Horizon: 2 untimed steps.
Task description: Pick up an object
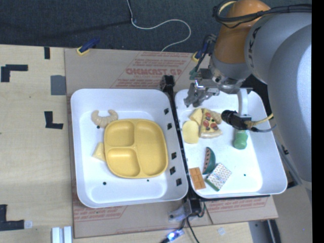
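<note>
My gripper (194, 100) hangs over the back left corner of the right bin (263, 184), open with nothing between its fingers. Just below it lie a pale yellow piece (196, 115) and a pizza slice toy (210, 123). A pale round piece (190, 132) sits at the bin's left wall. A green object (240, 139) lies to the right. Toward the front are a watermelon slice (209, 160), a patterned packet (219, 176) and an orange-brown block (196, 178).
The left bin (83, 103) holds a yellow divided plate (135, 148), a tan curved piece (104, 117) and a yellow wedge (98, 151). A black fixture with a cable (237, 119) sticks into the right bin. The arm's grey body (283, 59) covers the back right.
</note>
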Available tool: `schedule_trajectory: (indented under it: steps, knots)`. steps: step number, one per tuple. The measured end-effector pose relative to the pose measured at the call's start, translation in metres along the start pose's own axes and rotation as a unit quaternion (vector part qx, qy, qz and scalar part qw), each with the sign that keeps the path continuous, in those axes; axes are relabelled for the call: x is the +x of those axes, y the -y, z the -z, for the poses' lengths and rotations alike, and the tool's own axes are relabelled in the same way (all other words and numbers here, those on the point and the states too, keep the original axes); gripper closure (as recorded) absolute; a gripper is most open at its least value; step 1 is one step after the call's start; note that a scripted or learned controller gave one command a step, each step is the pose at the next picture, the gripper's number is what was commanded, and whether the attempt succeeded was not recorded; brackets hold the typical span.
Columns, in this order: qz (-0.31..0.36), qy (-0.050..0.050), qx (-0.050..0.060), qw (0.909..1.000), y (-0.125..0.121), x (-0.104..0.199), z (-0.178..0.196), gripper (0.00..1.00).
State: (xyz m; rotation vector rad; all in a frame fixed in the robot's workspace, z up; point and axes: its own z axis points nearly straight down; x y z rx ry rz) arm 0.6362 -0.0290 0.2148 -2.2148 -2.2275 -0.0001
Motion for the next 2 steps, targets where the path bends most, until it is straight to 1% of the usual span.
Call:
schedule_trajectory:
  steps: [1, 2]
  knots:
    - [-0.001, 0.0, 0.0, 1.0, -0.025, 0.028, -0.001, 1.0]
    - [-0.002, 0.001, 0.0, 1.0, -0.035, 0.03, 0.006, 1.0]
